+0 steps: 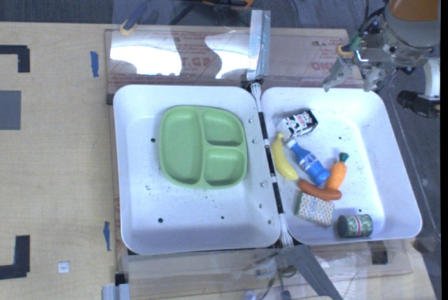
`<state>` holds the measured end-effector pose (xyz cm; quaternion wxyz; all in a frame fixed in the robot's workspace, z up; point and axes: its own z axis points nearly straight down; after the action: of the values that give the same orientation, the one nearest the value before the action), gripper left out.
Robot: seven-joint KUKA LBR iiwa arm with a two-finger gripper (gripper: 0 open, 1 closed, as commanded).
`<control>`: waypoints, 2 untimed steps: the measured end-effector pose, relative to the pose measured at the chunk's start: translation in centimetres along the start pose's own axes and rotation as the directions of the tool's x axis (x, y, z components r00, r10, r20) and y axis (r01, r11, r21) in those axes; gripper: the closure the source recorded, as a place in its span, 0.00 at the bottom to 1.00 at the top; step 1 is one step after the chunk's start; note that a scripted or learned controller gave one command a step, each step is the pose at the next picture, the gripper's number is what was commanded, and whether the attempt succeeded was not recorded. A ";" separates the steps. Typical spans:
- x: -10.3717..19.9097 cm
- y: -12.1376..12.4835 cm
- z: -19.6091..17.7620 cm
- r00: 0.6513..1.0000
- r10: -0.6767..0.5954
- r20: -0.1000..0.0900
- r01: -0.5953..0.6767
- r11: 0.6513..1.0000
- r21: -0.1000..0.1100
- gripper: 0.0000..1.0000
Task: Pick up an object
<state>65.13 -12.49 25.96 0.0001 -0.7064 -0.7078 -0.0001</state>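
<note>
A wooden bench carries two white bins side by side; the right bin (392, 152) holds the clutter. The gripper (355, 71) hangs over its far rim, fingers spread wide and empty. The banana (282, 159) lies toward seven o'clock from it, long axis running roughly twelve-to-six.

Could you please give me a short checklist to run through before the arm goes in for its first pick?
1. Gripper above the right bin's far edge, nothing between its fingers: ok.
2. Finger opening: cannot tell.
3. Targets present: banana, blue bottle, carrot, sausage, sponge, green can, black-and-white toy: ok.
4. Free space around the middle items: not ok, clustered.
5. Can stands apart: ok.
</note>
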 end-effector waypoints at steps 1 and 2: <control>-0.2 -3.4 12.8 0.999 -0.044 0.000 0.044 0.999 0.000 0.00; -0.8 -9.3 17.3 0.999 0.047 0.000 -0.047 0.999 -0.006 0.00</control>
<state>55.88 -13.34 8.70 -0.0019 -0.7229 -0.6910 -0.0020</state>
